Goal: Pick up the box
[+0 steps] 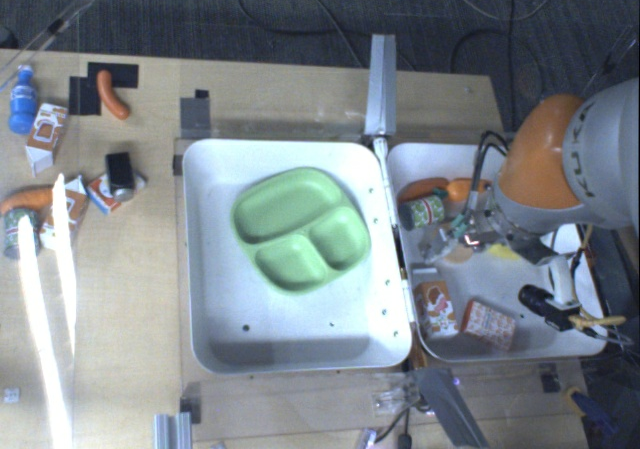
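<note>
Two small brown-red boxes lie at the near end of the right bin (590,342): one box (436,308) by the left wall, the other box (488,325) to its right, tilted. My gripper (464,234) hangs low over the middle of that bin, farther from the camera than both boxes and apart from them. The grey arm with its orange band (535,167) comes in from the right. Nothing can be seen held in the gripper.
A green-labelled can (426,209), a sausage-like piece (424,187) and an orange item (459,189) crowd the right bin's far left. A yellow bit (502,253) lies by the gripper. The left bin (210,337) holds a green divided plate (300,227). Loose toys lie on the bench at far left.
</note>
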Motion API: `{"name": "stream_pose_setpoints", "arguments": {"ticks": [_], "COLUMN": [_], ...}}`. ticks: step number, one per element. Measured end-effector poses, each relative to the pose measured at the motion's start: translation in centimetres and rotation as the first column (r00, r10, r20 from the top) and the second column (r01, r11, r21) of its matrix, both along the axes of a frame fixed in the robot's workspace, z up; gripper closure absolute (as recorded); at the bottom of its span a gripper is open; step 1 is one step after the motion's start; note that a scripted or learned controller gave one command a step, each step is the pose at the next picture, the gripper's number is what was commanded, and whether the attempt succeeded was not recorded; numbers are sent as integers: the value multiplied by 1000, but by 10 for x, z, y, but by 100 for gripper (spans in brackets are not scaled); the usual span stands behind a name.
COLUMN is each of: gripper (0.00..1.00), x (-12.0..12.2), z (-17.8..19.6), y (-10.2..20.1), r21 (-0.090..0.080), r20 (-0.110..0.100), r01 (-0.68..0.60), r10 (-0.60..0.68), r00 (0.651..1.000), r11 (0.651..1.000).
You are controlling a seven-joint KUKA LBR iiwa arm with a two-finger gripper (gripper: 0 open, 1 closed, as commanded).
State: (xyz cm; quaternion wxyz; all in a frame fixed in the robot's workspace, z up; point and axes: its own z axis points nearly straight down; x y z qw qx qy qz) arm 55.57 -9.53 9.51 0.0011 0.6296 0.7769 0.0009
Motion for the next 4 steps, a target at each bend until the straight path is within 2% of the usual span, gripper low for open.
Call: {"name": "stream_pose_setpoints", "arguments": {"ticks": [1,2,3,4], "gripper": [0,0,0,0], "x": [-65,-65,-35,-67], "z": [-6,-6,28,42], "y": [-14,-14,-1,4], "r21": [-1,-1,-1,-2], "r20": [12,12,3,2], "r01": [28,28,-92,-348], "r10": [-28,-28,92,348], "r00": [1000,1000,996,937], "r11": [1000,1000,996,937]}}
